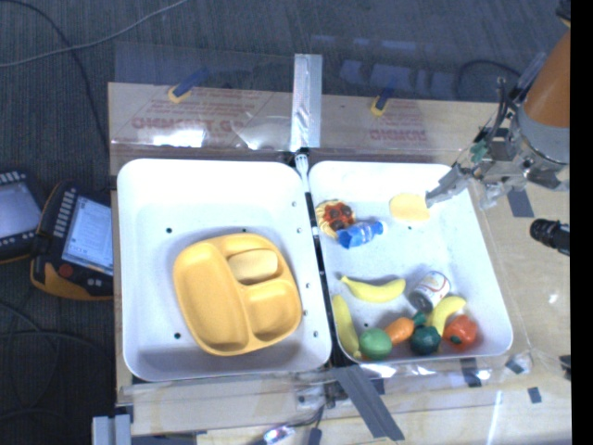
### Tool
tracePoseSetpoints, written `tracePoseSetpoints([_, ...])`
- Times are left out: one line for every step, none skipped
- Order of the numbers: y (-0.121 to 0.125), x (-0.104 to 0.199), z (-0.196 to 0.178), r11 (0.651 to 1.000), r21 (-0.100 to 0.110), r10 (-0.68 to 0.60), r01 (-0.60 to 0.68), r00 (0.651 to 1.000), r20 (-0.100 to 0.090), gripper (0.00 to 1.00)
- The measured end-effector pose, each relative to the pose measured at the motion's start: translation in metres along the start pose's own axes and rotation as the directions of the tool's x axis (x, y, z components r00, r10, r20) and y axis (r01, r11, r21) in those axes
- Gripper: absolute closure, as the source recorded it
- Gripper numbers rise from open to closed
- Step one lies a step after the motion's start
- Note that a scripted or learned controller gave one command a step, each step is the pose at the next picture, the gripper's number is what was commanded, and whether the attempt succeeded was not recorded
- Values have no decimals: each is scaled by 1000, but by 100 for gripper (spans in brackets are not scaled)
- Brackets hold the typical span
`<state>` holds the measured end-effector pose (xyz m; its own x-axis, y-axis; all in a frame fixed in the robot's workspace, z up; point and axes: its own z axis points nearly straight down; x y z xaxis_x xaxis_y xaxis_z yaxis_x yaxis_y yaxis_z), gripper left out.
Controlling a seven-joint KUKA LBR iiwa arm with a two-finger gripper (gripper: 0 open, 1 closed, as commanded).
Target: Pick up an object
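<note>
The right bin (468,239) holds several small objects. A pale yellow round piece (408,208) lies near its far side, with a blue bottle (359,234) and a red-and-orange toy (334,215) to its left. A banana (373,289) lies mid-bin. Along the near wall sit a second banana (343,321), a green fruit (375,343), an orange piece (400,329), a dark green piece (425,339), a red fruit (460,332), a yellow fruit (447,310) and a can (427,290). My gripper (437,193) reaches in from the right, its tip at the right edge of the pale yellow piece.
The left bin (148,211) holds a yellow divided tray (236,290). A metal divider strip (307,100) stands behind the seam between the bins. A handheld pendant (74,244) lies on the floor at the left. The grey arm (542,128) hangs over the right bin's far right corner.
</note>
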<state>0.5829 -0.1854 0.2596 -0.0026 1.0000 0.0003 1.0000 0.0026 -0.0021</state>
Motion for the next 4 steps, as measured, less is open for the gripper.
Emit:
tracePoseSetpoints([-95, 77, 96, 996, 2, -84, 84, 996, -2, 0])
tracePoseSetpoints([-94, 86, 169, 986, -16, -165, 165, 986, 7, 0])
tracePoseSetpoints([-20, 79, 170, 959, -14, -284, 284, 959, 5, 0])
tracePoseSetpoints([-20, 80, 161, 959, -14, -284, 284, 959, 2, 100])
